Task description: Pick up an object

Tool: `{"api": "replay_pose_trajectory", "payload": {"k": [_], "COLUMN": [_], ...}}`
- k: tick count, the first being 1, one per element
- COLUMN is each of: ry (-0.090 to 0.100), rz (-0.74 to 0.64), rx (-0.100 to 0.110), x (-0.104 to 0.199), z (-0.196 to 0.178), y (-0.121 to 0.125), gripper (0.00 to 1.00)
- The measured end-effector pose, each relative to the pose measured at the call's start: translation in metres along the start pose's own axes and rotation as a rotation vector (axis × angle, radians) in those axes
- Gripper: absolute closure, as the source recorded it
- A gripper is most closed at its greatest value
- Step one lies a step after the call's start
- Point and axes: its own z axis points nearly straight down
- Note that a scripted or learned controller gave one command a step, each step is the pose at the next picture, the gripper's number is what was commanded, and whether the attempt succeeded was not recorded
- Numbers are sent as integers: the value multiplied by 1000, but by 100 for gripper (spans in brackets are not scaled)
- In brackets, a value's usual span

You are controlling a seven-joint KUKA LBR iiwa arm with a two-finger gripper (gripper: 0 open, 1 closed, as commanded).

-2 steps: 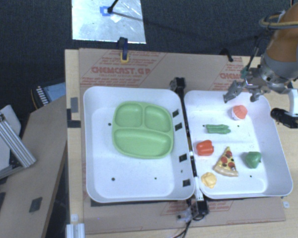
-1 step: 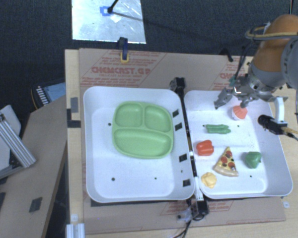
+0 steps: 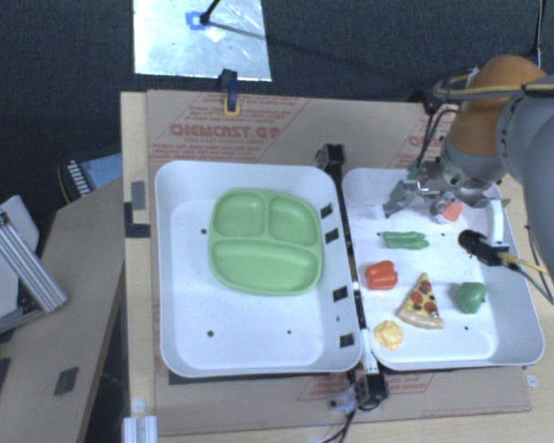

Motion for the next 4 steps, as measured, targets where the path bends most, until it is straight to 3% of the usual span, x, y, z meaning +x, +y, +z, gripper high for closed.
{"api": "replay_pose_trajectory", "payload": {"k": [1, 2, 4], "ry": [-1, -2, -2], "rz": [0, -2, 2], "rx": [-4, -8, -11], "x": [1, 0, 2], "z": [15, 2, -109], "y": [1, 2, -7], "gripper": [0, 100, 100]}}
